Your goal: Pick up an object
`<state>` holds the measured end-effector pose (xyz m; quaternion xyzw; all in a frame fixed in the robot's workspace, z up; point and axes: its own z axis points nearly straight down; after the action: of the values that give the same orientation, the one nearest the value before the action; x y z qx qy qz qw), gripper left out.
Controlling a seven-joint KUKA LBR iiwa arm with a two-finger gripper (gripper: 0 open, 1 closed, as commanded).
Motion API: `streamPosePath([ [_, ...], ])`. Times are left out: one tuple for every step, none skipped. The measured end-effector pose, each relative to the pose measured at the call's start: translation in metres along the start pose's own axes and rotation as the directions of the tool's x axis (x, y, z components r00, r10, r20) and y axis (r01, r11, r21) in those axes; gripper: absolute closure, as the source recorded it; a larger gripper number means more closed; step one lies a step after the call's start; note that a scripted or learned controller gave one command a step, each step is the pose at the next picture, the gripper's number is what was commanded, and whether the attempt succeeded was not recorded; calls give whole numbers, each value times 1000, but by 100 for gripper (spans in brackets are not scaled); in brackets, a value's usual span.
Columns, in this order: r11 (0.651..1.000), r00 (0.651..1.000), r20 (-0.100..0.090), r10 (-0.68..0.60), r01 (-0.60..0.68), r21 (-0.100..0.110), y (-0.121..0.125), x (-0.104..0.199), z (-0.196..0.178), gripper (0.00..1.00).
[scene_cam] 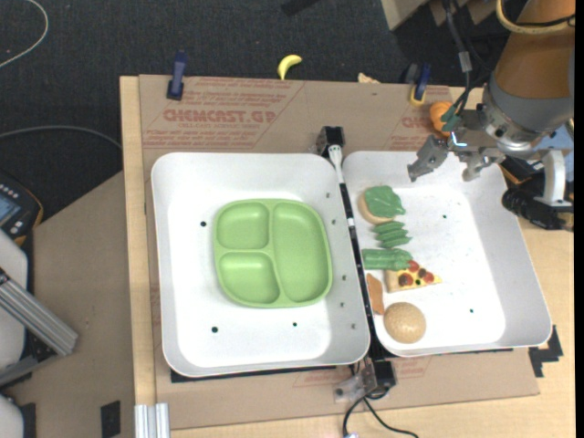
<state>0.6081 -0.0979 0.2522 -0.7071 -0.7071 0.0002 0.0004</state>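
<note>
Bench: a cardboard-topped bench [228, 117] on dark carpet, two shallow white bins side by side on it, clamps along the far edge.

Targets: all the pickable toy food sits in the right bin [474, 263], lined up along its left wall. Far to near: a round cookie with a green leaf [380, 203] on top, a green pea pod [392, 234], a pizza slice [409, 276] with a green piece just above it, a hot-dog-like piece [374, 294] hugging the wall, and a brown bun [404, 322] nearest the front.

Spacing: tight. Neighbours touch or nearly touch; the bun looks like the most separate piece, the cookie the next.

Gripper: here it is, the gripper [453, 160] hanging over the far edge of the right bin, fingers spread wide, nothing between them. Well apart from every item, no contact.

Left bin: holds just a green divided plate [272, 253], sitting square in the middle.

Step in hand, my read: the approach, target not yet committed.

Doing it well: choose the bun or the cookie, come straight down centred over it, turn the fingers so neither lands on a neighbour or the bin wall, and close only once low enough to straddle it.

Risk: a near-wall grab could clip the divider.
</note>
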Motion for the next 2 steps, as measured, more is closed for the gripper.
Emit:
streamPosePath([
  [1000, 1000, 2, 8, -8, 0, -58, -75, -31, 0],
  [1000, 1000, -1, 4, -4, 2, -99, -81, 172, 0],
])
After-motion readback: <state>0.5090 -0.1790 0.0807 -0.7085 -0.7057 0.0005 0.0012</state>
